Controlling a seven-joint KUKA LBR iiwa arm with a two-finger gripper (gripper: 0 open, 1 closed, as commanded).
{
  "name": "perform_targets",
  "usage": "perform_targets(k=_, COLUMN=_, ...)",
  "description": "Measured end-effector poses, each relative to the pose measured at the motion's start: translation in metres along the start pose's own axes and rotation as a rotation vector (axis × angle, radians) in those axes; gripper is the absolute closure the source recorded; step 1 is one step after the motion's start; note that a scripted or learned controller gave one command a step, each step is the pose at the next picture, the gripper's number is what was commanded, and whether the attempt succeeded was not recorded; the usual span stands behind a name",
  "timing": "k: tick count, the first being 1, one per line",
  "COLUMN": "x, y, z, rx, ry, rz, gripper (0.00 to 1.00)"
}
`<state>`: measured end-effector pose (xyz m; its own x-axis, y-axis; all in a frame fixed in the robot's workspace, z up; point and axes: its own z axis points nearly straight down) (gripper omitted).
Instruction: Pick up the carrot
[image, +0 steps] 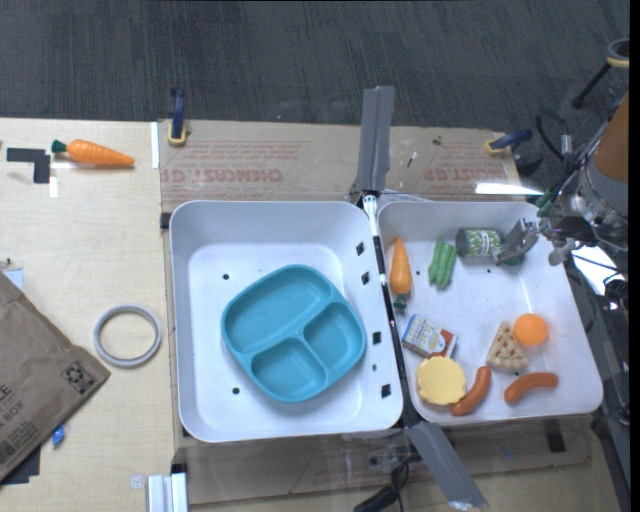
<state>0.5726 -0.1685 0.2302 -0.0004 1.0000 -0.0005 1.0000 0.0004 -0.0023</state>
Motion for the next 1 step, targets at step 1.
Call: perform_targets(k=1, x=-0.0487, y=-0.0479, z=0.0382, rx=0.000, ry=0.000, rz=0.033, gripper=0.00)
